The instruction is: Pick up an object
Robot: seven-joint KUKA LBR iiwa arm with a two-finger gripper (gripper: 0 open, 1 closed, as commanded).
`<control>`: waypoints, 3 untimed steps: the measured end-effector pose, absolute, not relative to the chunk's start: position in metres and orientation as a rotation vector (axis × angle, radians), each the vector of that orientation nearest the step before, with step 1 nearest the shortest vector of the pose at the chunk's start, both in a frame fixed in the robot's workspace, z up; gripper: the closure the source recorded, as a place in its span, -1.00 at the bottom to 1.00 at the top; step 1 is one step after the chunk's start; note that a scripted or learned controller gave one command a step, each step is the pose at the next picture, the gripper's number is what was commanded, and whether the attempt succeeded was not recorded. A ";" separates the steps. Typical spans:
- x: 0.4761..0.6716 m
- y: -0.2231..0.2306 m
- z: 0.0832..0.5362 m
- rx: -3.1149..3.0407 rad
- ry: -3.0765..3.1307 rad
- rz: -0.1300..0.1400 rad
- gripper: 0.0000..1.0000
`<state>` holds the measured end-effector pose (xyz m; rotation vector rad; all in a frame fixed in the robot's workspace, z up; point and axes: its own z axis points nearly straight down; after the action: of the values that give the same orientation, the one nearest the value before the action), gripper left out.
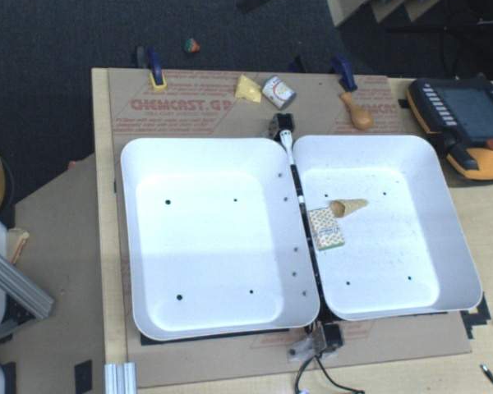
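Observation:
Two white bins stand side by side on the bench. The right bin [411, 245] holds a small tan cone-shaped piece [348, 207] near its middle left. Just below the cone lies a small flat packet with a green and pink pattern [325, 228], close to the bin's left wall. The left bin [205, 236] has nothing in it but a few dark dots on its floor.
Behind the bins on the brown board lie a yellow wedge [248, 89], a small white box [278, 92] and a wooden-handled piece [357, 112]. Blue clamps [155, 66] hold the board's back edge. A black and orange pendant [462, 121] sits at the right.

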<state>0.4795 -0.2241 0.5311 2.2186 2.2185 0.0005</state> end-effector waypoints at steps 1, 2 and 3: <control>0.479 -0.169 0.406 2.225 2.237 -0.008 -1.00; 0.480 -0.173 0.425 2.215 2.217 0.003 1.00; 0.479 -0.205 0.543 2.213 2.206 0.009 1.00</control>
<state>0.4792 -0.2054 0.5431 2.2125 2.2058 0.0090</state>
